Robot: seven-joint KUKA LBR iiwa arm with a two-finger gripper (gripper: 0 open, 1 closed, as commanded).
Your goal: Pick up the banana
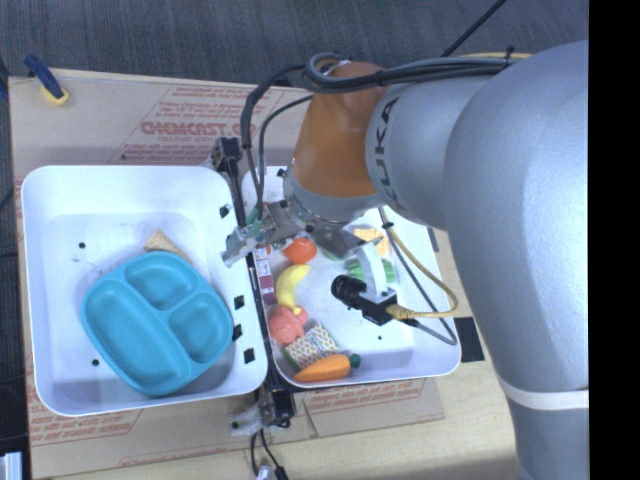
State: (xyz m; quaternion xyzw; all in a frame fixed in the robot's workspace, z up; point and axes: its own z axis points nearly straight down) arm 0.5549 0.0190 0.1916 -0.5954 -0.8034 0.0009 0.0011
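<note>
My grey arm (480, 148) reaches in from the right over the right white bin (430, 353). My tool (262, 230) hangs low near the divide between the two bins; I cannot tell how it is set. The banana (290, 285) lies in the right bin just below it, next to an orange round item (299, 251) and above a pink toy (285, 323). A carrot (323, 369) rests near the front rim. The left bin (60, 198) holds a blue divided plate (157, 320).
</note>
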